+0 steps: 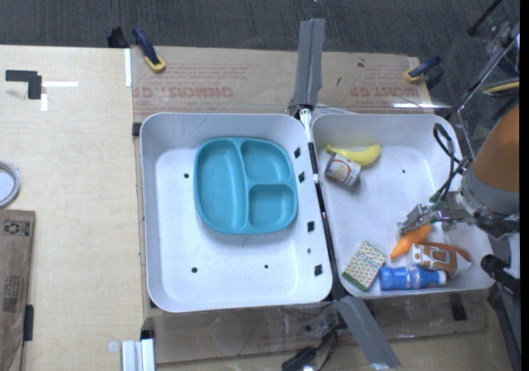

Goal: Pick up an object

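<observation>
Carrot (410, 240) looks the likeliest target: it lies in the right bin (388, 183), right under the gripper (423, 218), seemingly touching its tips. Whether the gripper is clenched or released cannot be told; nothing is visibly held. Judging by looks, the carrot is a light, stiff plastic toy, smooth and tapered, so it could slip; the thick middle seems the best hold, across its narrow width. Just below the gripper lie a carton (434, 257) and a blue bottle (411, 278); a can (342, 169) and banana (357, 153) sit well apart, up-left.
</observation>
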Controlling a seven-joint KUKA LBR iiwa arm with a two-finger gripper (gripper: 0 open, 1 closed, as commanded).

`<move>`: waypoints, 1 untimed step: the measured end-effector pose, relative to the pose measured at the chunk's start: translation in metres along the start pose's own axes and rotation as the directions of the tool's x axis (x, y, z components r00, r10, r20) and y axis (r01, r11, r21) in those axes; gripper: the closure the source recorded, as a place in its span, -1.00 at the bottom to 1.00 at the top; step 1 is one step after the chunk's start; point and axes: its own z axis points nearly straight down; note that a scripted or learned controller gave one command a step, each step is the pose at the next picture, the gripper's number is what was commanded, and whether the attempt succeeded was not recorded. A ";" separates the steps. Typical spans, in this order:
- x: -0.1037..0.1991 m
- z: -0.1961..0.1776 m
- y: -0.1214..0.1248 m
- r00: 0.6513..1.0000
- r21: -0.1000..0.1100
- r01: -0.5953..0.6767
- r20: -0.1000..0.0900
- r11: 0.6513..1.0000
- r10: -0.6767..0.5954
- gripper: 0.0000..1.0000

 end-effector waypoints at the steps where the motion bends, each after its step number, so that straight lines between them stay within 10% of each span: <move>1: 0.000 -0.006 0.000 1.000 0.003 -0.003 -0.001 1.000 0.003 1.00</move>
